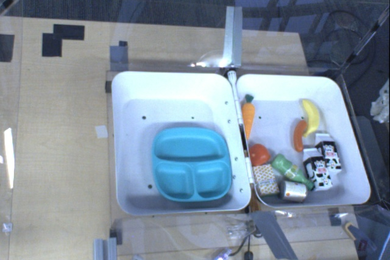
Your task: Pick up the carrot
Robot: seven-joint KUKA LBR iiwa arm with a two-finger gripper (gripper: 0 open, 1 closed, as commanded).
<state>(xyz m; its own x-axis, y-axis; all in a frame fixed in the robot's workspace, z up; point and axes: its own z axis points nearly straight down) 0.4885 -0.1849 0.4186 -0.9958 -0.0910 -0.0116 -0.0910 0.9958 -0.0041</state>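
Note:
The carrot (248, 117), orange with a small green top, lies along the left wall of the right bin (277, 89), its tip pointing toward the front. It lies apart from the other items, with the red tomato (259, 154) just in front of its tip.
The right bin also holds a yellow banana (311, 115), an orange-red sausage-like piece (298, 134), a green bottle (290, 168), a waffle-patterned block (265, 178), a small can (294, 191) and two black-and-white cartons (322, 165). In the left bin (140, 100) sits a blue sectioned tray (191, 162).

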